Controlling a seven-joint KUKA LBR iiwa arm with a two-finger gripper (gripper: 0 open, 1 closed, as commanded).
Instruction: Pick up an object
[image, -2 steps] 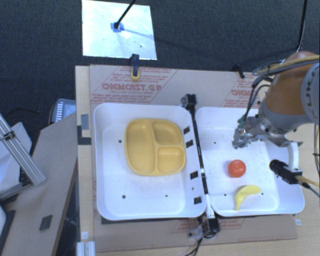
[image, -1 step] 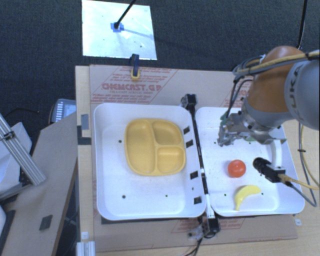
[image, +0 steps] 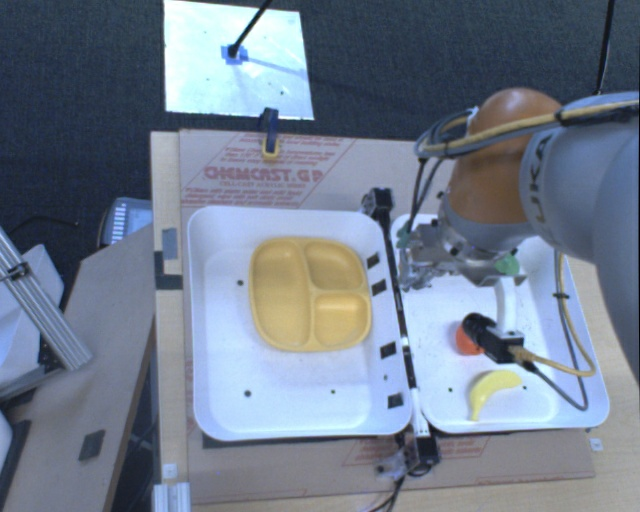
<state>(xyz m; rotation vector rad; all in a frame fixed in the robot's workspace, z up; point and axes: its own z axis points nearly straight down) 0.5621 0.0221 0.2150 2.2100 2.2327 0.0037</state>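
Down in the white bin (image: 440, 345), the banana (image: 495, 391) lies near the gripper (image: 415, 268), whose opening you cannot judge; it's likely light and slick, so pinch its middle.

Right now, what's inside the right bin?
In the right bin, a yellow banana lies near the front edge. An orange thing and a green thing show partly; the arm covers the rest of them and the far end.

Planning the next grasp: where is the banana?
In the camera view, the banana lies near the right bin's front edge, beside an orange object.
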